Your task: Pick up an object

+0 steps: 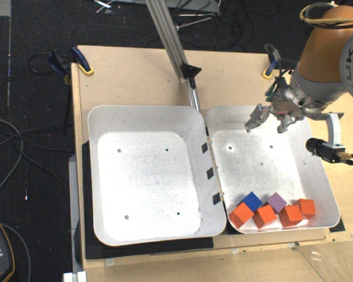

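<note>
Black carpet strewn with cables surrounds a pale wooden bench (141,78), and a slanted metal pole (167,34) crosses down from the top of the frame to the seam between two white bins. Clamps at the bench's upper corners (blue and yellow ones) seem there to keep the board from shifting under the arm's work.

Left bin (144,172) fills the middle left of the frame, bare but for specks. Right bin (270,157) sits tight against it at centre right, and every block lies in its lower edge: two orange blocks (253,214) at the lower left of that cluster, a blue block (252,201) just behind them, a purple block (277,201) beside the blue, and two more orange cubes (298,211) to the right. They are packed touching, probably slid or dropped into the low corner, which leaves little room for fingers to slip between them.

From the upper right the arm (326,51) reaches in, and its gripper (269,119) hangs over the bin's upper part, well apart from the blocks. Its fingers (254,121) are spread apart with nothing between them, a sensible pose for an approach. I judge the pick not yet begun: the claw must travel toward the lower edge of the frame and come down over an outer block, where a free side gives the fingers a gap.
</note>
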You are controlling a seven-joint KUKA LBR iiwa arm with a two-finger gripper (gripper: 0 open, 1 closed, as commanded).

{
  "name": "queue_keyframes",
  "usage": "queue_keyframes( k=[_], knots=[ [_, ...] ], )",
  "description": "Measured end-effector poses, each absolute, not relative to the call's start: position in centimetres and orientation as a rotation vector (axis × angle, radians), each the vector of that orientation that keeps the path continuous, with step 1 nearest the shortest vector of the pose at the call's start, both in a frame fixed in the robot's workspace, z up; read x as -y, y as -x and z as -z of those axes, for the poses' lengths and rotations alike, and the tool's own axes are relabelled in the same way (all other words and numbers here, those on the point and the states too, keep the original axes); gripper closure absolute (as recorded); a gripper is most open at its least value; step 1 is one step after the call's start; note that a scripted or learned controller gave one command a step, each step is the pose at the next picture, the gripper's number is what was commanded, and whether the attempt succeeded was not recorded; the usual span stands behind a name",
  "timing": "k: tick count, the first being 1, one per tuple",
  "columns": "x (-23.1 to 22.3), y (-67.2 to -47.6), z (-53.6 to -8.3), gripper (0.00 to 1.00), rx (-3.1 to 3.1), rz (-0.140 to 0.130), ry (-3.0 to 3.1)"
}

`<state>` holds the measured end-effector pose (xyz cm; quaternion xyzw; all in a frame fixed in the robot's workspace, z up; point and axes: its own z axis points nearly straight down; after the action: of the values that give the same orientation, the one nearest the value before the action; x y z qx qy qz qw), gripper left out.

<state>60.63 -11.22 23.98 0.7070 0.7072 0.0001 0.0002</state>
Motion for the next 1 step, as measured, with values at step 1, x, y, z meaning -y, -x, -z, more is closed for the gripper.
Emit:
queue_keyframes(
  k=[1],
  knots=[
    [16.41, -60.33, -27.45, 0.00, -2.212, -0.001, -2.222]
  ],
)
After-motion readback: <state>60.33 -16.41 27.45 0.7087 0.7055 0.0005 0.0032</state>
